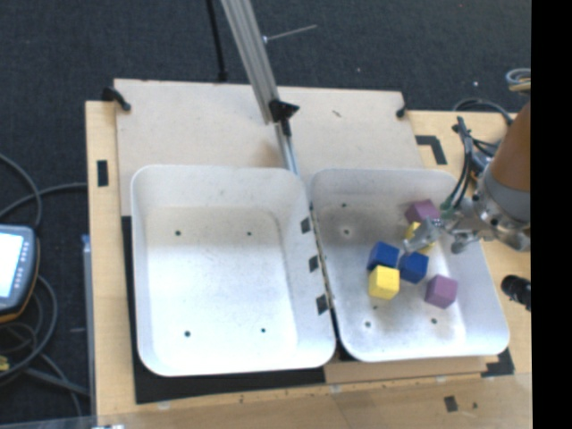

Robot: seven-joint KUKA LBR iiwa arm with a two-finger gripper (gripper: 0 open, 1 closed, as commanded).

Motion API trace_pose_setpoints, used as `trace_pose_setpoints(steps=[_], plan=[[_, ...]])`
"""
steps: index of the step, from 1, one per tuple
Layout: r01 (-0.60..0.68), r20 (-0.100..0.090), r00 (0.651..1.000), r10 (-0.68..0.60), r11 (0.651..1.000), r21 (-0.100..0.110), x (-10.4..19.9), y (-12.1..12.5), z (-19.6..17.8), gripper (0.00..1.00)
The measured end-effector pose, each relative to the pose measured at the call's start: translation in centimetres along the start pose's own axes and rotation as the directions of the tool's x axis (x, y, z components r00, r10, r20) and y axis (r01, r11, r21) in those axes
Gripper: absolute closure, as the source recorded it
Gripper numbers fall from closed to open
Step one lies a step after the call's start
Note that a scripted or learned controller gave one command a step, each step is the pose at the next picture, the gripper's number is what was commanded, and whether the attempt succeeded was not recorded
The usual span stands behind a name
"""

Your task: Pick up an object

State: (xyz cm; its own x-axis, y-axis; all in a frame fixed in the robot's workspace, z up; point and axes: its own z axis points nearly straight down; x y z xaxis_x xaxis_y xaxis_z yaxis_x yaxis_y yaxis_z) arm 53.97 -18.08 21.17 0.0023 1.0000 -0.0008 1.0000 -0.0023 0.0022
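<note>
In the right bin [353,333], toward its far right half, lies a loose cluster of small blocks: a purple block [421,211] nearest the back, a small yellow piece [413,231] just below it, two blue blocks [384,256] [414,267] touching or nearly touching each other, a yellow block [384,282] set against the front of the left blue one, and a second purple block [441,290] standing a little apart to the right. The left bin [161,329] sits beside it on the counter [223,119]. The gripper [433,231] reaches in from the right and hangs at the small yellow piece, beside the rear purple block; the fingers are too small and blurred to read, so how far they are parted, and whether they have hold of anything, cannot be told. Judged by appearance, the blocks are light, rigid cubes with flat faces, probably foam or painted wood, not fragile, and unlikely to slip under a modest squeeze. The sound hold is across two opposite flat faces, squarely and near mid-height. The front purple block offers the clearest approach, having free space on its sides; the blue and yellow blocks crowd each other, and a finger coming down between them risks pushing rather than gripping.
</note>
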Motion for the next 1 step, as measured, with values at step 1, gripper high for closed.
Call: trace_pose_setpoints(steps=[1], plan=[[0.004,0.008,1.000,-0.004,1.000,-0.019,3.49,2.01,8.54,0.00]])
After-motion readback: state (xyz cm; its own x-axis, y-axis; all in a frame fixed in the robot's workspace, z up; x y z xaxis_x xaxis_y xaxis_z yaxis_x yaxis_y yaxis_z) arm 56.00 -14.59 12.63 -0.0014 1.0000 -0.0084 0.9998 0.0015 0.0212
